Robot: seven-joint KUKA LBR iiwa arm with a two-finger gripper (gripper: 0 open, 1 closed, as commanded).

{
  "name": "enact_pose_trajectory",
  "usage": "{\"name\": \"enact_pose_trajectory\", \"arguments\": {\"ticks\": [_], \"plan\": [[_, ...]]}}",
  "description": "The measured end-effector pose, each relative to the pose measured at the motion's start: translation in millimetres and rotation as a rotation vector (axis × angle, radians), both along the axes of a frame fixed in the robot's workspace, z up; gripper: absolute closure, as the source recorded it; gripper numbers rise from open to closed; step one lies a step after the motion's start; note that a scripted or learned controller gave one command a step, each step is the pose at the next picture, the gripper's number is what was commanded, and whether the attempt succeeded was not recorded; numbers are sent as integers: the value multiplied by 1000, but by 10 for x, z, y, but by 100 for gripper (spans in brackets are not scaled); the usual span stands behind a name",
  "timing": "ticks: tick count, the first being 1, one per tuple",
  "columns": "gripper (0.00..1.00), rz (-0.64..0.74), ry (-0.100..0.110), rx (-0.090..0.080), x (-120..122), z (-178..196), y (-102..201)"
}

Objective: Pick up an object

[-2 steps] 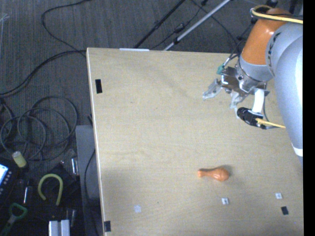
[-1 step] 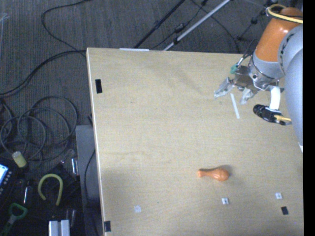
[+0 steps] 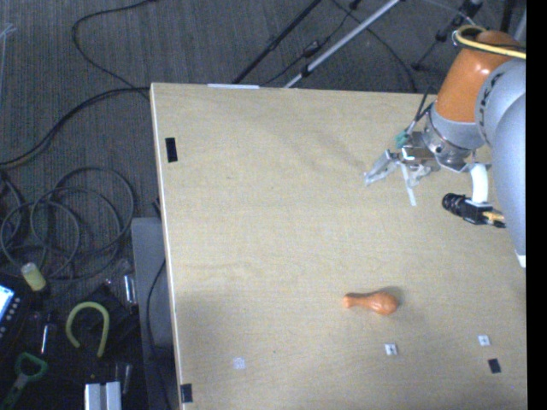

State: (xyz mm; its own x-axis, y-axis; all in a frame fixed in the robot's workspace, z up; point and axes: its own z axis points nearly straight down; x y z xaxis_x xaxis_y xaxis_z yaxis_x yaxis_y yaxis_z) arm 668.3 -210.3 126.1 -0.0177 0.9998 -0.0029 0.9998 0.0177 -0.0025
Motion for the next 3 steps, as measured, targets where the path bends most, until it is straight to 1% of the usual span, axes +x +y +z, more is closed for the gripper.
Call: {"name": "enact_pose_trajectory", "arguments": {"ticks": [1, 2, 3], "plan": [[0, 204, -1, 1, 3, -164, -123], [0, 492, -2, 2, 8, -340, -114], [100, 492, -5, 1, 20, -238, -99]]}}
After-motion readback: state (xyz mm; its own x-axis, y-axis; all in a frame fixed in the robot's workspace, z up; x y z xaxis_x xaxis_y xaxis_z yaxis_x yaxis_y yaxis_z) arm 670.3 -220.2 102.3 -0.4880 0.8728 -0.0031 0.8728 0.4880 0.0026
